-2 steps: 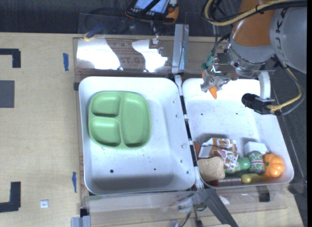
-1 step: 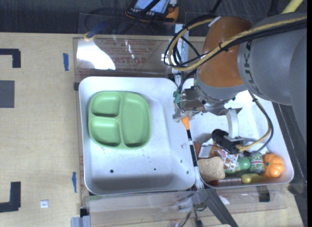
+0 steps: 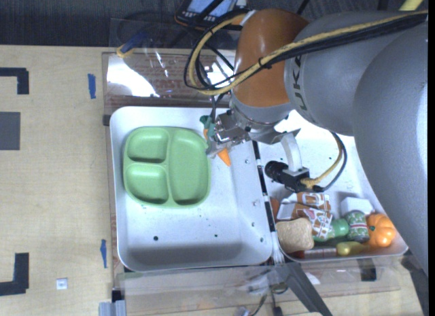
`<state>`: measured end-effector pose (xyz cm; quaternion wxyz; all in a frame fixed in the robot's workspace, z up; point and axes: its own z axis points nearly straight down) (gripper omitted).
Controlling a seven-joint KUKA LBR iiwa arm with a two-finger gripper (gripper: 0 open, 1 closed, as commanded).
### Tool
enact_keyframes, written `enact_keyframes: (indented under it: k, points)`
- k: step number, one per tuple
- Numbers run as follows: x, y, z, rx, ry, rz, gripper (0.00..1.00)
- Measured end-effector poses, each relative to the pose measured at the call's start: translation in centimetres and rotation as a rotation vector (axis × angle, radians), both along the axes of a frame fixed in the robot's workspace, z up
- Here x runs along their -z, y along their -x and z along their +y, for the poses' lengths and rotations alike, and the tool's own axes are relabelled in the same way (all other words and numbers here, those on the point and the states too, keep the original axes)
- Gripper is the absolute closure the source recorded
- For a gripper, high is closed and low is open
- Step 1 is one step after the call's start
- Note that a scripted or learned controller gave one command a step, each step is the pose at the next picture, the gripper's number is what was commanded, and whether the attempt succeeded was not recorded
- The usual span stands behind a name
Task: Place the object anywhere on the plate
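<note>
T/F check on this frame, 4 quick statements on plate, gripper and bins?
1. The green plate lies in the left bin. True.
2. The gripper hangs over the right bin's far corner. False: it sits by the plate's right edge, over the left bin.
3. An orange carrot-like object shows between the gripper's fingers. True.
4. The carrot-like object already rests inside a plate compartment. False: it is just off the plate's right rim.
</note>
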<state>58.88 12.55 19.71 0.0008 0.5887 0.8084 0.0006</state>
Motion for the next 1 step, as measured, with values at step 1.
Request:
enact_keyframes:
  k: [1]
  points:
    - [-0.02, -0.01, -0.03, 0.000, 0.000, 0.000, 0.00]
